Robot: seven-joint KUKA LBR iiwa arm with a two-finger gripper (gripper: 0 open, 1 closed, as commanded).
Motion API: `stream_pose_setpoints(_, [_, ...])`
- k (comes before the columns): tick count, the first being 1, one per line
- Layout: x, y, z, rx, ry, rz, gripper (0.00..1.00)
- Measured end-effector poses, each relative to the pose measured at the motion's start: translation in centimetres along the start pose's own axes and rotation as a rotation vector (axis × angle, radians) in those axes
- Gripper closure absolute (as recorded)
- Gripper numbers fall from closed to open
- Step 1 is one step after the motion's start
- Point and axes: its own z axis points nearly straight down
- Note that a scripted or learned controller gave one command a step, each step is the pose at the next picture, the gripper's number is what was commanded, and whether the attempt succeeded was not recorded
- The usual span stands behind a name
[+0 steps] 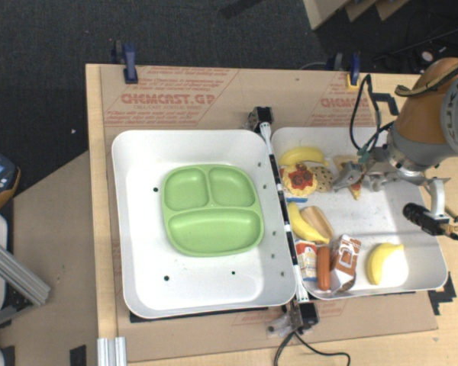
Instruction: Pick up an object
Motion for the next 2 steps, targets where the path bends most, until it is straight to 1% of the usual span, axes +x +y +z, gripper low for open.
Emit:
stream_pose_setpoints(1, [-2.9, 6.0, -0.1, 0.01, 0.012, -0.002, 0.0])
stream_pose_setpoints(2, [3.6, 1.8, -0.1, -0.004, -0.004, -0.005, 0.0])
